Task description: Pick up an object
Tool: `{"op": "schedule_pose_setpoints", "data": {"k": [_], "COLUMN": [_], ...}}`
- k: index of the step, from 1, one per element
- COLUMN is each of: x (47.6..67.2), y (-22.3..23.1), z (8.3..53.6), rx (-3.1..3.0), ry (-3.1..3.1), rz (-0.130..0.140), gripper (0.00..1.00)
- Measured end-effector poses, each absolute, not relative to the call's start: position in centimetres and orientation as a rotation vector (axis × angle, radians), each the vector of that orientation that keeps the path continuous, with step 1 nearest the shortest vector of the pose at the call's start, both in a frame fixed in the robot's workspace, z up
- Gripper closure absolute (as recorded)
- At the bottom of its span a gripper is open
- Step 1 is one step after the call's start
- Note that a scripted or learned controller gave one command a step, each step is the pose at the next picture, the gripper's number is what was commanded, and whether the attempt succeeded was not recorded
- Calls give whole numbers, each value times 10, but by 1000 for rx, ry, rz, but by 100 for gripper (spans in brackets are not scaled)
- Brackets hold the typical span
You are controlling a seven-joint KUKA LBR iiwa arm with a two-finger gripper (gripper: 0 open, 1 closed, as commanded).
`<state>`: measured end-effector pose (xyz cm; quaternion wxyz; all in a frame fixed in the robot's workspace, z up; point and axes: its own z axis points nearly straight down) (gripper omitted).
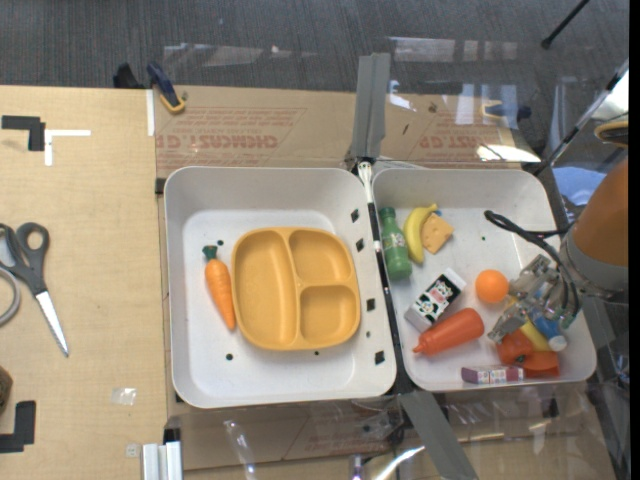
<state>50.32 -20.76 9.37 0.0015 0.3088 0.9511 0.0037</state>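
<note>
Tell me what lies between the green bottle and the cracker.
A banana lies between the green bottle and the cracker, seen in the camera view.

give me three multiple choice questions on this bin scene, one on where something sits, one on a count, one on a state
1. Where does the carrot lie?
A. in the left bin, beside the yellow tray
B. in the right bin, by the banana
C. on the bench by the scissors

2. How many compartments does the yellow divided tray have?
A. two
B. three
C. five

3. How does the green bottle sit?
A. standing upright
B. lying on its side
C. lifted by the gripper

Answers:
1 A, the carrot rests on the left bin's floor just left of the tray.
2 B, one long section and two smaller ones show.
3 B, its whole length lies flat along the right bin's left wall, well away from the gripper.
</note>
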Motion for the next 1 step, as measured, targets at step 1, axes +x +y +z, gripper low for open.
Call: {"op": "schedule_pose_setpoints", "data": {"k": [1], "x": [505], "y": [-209], "z": [103], "rx": [968], "ry": [2980], "rz": [8], "gripper": [100]}}
